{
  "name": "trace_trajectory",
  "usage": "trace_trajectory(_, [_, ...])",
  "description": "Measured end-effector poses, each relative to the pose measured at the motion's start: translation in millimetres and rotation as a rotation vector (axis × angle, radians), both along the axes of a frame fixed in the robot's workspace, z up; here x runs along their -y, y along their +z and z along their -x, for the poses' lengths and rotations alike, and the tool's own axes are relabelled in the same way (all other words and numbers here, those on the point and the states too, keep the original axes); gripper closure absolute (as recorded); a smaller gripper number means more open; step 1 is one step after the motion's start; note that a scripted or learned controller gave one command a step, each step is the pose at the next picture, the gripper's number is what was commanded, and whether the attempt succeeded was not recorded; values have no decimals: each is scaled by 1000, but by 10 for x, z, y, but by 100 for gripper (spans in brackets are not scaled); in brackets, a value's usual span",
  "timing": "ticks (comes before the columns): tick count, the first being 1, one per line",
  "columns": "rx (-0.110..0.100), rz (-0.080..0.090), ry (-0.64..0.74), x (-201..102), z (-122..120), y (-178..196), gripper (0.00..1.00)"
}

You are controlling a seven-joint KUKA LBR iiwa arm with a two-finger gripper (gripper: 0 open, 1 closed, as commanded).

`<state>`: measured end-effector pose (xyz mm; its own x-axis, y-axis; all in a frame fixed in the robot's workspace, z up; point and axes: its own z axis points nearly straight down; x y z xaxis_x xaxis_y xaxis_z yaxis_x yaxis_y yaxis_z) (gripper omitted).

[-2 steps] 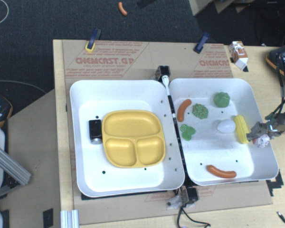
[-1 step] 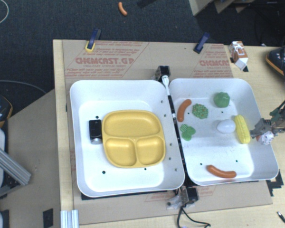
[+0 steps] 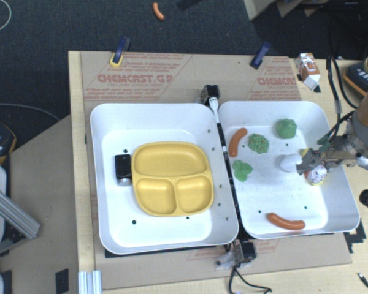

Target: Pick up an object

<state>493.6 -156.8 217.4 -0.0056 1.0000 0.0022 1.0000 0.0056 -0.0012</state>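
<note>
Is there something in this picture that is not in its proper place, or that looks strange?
Yes. A small orange piece lies on the dark floor beyond the bench, outside both bins; it resembles the orange sausages in the right bin. Also, a black block sits against the yellow divided plate in the left bin.

Bright, even overhead light, faint shadows, whites nearly washed out, slightly soft focus.

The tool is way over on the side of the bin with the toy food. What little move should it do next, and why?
Probably a short slide toward the small white object. The tool sits low by the right bin's right side, with that object just beside it and nothing visibly held. The green pieces and sausages lie farther off.
</note>
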Motion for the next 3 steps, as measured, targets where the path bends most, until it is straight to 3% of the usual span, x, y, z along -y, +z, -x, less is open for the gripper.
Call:
trace_trajectory(1, [-1, -1, 0, -525, -141, -88, 100])
trace_trajectory(3, [5, 0, 2, -1623, -466, 97, 100])
